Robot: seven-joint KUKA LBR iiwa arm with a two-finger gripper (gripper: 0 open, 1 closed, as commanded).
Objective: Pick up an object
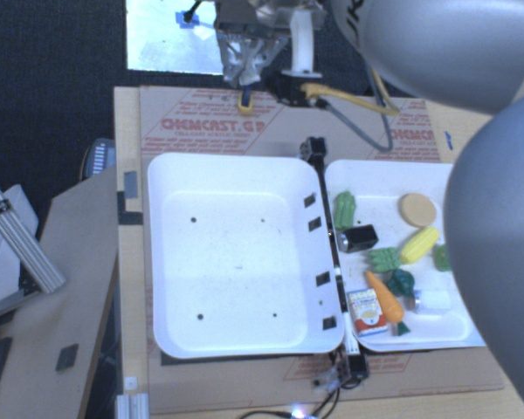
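Grey claw [244, 70] at far side above the surface [201, 120], fingers' state impossible to tell. Right bin [454, 332]: carrot [383, 295], corn [419, 243], black block [360, 236].

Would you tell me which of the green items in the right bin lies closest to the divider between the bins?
The green pod-shaped piece at the bin's upper left, just above the black block; the other green pieces sit farther right.

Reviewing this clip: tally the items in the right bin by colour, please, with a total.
Green: 3, a pod, a leafy piece, a dark one
Yellow: 1, corn
Orange: 1, carrot
Tan: 1, round disc
Black: 1, block
White: 2, printed carton, small piece
Total: 9; the arm may hide more.
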